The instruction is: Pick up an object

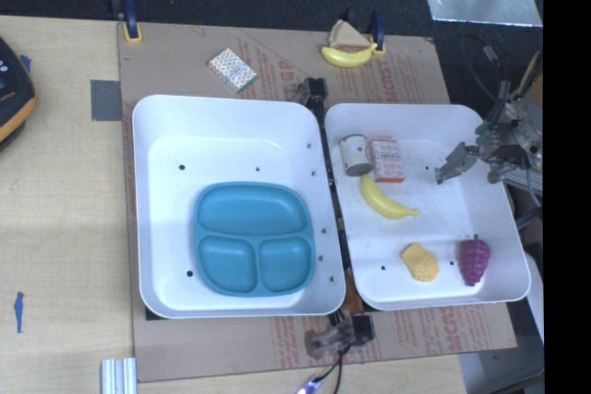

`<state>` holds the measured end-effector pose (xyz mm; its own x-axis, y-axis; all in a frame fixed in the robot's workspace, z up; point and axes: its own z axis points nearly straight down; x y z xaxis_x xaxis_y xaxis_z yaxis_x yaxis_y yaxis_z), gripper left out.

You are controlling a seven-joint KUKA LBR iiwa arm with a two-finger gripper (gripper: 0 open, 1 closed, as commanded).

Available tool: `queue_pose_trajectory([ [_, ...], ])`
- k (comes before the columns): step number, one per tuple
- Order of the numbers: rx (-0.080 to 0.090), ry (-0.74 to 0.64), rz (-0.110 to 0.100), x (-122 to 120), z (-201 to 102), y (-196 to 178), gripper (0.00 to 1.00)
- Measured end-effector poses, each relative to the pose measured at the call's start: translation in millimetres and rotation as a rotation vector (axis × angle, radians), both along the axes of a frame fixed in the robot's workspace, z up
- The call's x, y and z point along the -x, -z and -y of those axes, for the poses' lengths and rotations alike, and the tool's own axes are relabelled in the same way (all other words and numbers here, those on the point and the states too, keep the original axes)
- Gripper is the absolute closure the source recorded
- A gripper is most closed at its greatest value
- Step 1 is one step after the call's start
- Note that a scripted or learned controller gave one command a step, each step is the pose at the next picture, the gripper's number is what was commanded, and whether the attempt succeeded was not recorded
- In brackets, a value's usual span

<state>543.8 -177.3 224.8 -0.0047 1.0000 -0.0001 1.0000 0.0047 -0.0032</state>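
In the right bin (pixel 517 286), nearest the camera, a purple grape bunch (pixel 474 260) lies just beside a yellow corn piece (pixel 420 262). Further back a banana (pixel 386 200) rests below a grey can (pixel 355 154) and a red-and-white box (pixel 386 159). The claw (pixel 454 163) hangs open over the bin's right side, gripping nothing. A blue divided tray (pixel 253 236) fills the left bin (pixel 152 198).

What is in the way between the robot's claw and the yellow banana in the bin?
Nothing visible. The gripper is above the right bin, near its right side, and bare white floor lies between it and the banana. The can and the red box sit further left, beyond the banana.
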Motion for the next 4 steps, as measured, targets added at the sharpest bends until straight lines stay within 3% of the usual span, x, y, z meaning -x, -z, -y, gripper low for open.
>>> queue_pose_trajectory([
  [1, 0.0, -0.002, -0.003, -28.6, -48.1, 74.4, 0.0],
  [2, 0.0, -0.001, -0.002, -17.1, -75.2, 122.8, 0.0],
  [3, 0.001, -0.004, -0.002, -17.8, -74.1, 111.6, 1.0],
  [4, 0.002, -0.004, -0.003, -17.4, -74.1, 112.2, 0.0],
])
